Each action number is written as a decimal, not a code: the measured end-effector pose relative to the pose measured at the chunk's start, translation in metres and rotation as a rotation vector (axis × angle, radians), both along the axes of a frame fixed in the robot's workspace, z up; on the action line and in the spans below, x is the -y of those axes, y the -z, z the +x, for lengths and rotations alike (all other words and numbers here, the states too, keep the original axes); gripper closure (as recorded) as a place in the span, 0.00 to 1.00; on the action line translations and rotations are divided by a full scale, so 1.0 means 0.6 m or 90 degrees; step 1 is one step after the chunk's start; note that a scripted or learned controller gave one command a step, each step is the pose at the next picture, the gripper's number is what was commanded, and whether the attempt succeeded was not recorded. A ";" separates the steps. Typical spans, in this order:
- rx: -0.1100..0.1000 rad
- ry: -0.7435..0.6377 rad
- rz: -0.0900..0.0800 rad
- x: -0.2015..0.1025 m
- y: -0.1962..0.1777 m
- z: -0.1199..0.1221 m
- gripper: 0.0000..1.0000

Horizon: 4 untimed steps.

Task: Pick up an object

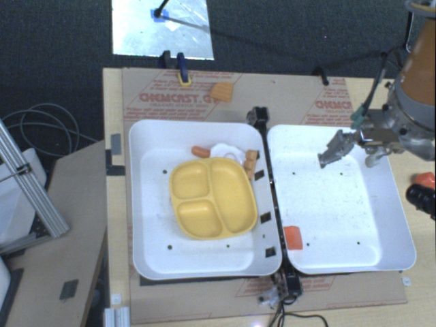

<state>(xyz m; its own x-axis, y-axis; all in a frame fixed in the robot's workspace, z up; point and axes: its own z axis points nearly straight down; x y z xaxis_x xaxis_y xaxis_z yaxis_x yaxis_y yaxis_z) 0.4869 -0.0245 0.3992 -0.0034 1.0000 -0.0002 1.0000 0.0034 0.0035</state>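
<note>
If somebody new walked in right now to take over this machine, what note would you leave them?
Gripper: hanging over the right bin, nothing seen between its fingers; open or shut is not clear.
Left bin: yellow divided plate, with a small orange piece, a white item and a tan piece behind it.
Right bin: one orange block near the front left corner.
Done: nothing picked yet.
Left: grasp one object and lift it.

Bright, even overhead light, glare on the foil sheet, soft shadows, slightly soft focus throughout.
</note>
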 end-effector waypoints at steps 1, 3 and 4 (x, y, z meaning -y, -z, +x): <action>0.000 0.000 0.000 0.000 0.000 0.000 0.00; 0.000 0.000 0.000 0.000 0.000 0.000 0.00; 0.000 0.000 0.000 0.000 0.000 0.000 0.00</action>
